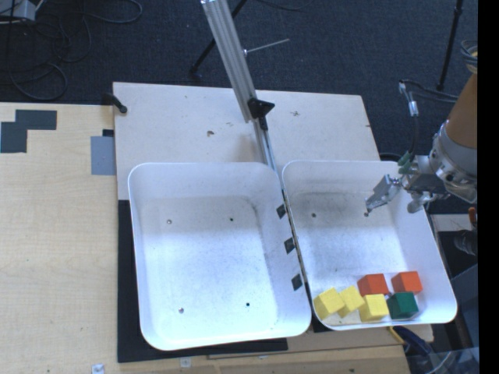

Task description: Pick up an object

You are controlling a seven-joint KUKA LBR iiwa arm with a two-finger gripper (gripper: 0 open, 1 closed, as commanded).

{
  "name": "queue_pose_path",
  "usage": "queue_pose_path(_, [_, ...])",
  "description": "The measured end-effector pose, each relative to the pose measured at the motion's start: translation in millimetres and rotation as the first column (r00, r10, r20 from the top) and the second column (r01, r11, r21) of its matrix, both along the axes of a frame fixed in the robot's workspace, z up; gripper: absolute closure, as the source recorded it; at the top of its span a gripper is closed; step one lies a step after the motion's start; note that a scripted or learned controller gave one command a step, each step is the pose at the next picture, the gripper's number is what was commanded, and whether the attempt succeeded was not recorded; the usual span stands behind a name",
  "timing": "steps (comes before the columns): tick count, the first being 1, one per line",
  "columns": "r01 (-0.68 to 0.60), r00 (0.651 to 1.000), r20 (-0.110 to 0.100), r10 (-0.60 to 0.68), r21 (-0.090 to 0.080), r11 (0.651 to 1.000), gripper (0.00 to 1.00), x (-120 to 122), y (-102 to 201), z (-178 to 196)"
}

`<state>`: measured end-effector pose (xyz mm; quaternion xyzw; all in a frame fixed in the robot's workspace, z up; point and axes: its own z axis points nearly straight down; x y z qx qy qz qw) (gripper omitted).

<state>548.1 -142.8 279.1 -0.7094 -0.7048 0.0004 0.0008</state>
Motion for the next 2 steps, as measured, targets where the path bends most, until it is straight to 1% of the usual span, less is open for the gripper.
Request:
queue_pose_path(1, [-0.011, 1.0, -0.007, 0.011, 0.002, 1.0, 0.0, 43.4, 16.2, -176.9])
queue_pose_path(2, [-0.003, 1.0, -0.002, 0.003, 0.0, 1.0, 1.0, 43.7, 14.0, -162.2])
